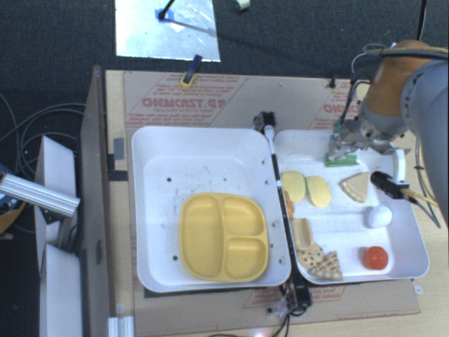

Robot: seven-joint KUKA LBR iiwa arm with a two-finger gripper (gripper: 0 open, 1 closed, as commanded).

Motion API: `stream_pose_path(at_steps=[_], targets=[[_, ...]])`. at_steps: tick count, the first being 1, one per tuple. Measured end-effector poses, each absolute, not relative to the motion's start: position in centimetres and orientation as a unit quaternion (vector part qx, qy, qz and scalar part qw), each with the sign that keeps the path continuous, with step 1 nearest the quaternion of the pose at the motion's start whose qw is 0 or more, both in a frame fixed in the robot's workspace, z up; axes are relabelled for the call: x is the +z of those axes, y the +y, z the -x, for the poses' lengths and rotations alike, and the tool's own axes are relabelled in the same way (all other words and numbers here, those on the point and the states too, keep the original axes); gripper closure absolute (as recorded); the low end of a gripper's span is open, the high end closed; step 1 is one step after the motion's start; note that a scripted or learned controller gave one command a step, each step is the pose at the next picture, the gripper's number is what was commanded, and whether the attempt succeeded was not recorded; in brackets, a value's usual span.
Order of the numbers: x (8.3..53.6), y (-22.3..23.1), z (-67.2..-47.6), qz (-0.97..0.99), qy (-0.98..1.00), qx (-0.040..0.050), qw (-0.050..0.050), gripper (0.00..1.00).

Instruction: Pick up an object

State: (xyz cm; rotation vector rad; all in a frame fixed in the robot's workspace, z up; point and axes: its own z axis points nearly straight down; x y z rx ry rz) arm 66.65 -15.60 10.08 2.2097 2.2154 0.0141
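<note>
camera view | end effector point(344, 146) low at 1 o'clock in right bin point(421, 258), over a green piece point(342, 161) | grip state: cannot tell | risk: piece lies flat against back wall, may slip out

Red "CHEMCAST GP" print on the brown board point(184, 97) (repeated, partly hidden), behind the bins

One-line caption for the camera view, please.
Gripper lowered over a flat green object in the right white bin.
</note>
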Motion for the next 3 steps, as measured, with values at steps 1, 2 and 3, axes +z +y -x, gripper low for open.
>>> stream_pose_path(at_steps=[1, 2, 3], targets=[[10.0, -15.6, -66.6, -0.706, 0.708, 0.0042, 0.006, 0.00], [11.2, -15.6, -66.8, -0.706, 0.708, 0.0058, 0.008, 1.00], [11.2, -15.6, -66.7, -0.706, 0.708, 0.0056, 0.007, 0.00]])
